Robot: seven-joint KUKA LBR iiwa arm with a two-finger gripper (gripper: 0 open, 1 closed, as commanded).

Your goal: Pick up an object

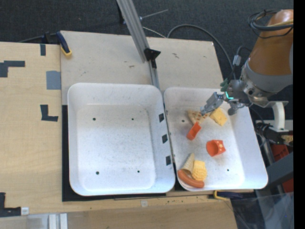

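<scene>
All the loose things lie in the right bin [248,128]. A tan cracker-like piece [194,116] rests near the middle of the bin's far half, and an orange carrot-shaped piece [193,130] lies slanted just in front of it, touching or nearly so. A yellow cheese-like block [219,117] sits tilted to the right of the tan piece, toward the bin's right edge. A small red-orange cup-shaped thing [215,148] lies on its side near the bin's middle. At the near left corner, a cone with yellow corn-like top [195,166] leans against a reddish sausage [190,179] curving along the near rim.
</scene>
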